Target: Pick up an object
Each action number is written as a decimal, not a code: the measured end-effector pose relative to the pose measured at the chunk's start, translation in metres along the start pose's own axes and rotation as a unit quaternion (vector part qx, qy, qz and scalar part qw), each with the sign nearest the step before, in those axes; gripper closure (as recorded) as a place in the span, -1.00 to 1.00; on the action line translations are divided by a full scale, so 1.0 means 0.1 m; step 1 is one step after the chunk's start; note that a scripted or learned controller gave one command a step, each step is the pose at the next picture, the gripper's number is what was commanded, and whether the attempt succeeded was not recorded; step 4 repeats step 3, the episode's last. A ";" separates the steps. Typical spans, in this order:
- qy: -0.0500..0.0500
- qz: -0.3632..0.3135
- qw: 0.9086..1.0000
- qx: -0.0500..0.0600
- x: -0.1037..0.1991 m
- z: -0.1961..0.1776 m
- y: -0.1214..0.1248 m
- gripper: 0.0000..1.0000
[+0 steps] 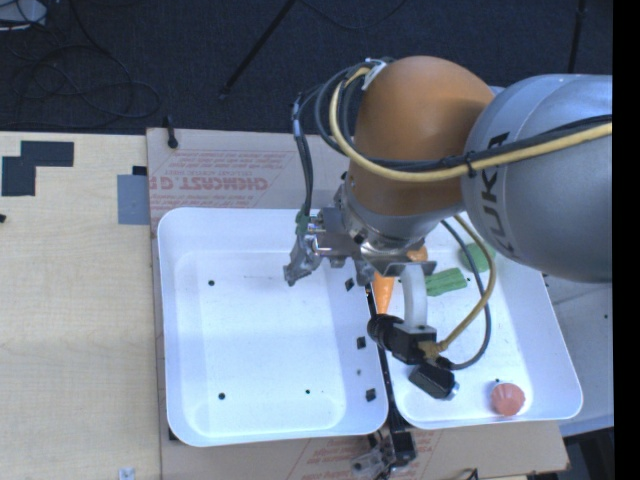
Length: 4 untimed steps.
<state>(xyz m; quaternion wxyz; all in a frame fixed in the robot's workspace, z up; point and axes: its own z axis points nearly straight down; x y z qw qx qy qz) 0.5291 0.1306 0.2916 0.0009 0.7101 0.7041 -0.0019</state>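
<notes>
In the right white bin (560,368), a green stick (447,282) lies roughly crosswise; hand (385,303) state unclear.

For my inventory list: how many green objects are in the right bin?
2. A flat green piece lies near the middle of the right bin, and a rounder green object sits just behind it. The arm may hide others.

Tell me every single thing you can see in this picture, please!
shallow white plastic bins: two, white, side by side on the bench
round pinkish-red ball: one, pinkish red, right bin, near front corner
flat green pieces: two, green, right bin, beside the arm
orange carrot-shaped piece: one, orange, right bin, under the wrist
brown cardboard sheet: one, brown, under the bins
grey arm with orange band: one, over the bins
gripper: one, grey metal, above left bin
</notes>
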 end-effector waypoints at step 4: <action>0.004 -0.006 1.000 -0.007 0.36 -2.41 -0.54 1.00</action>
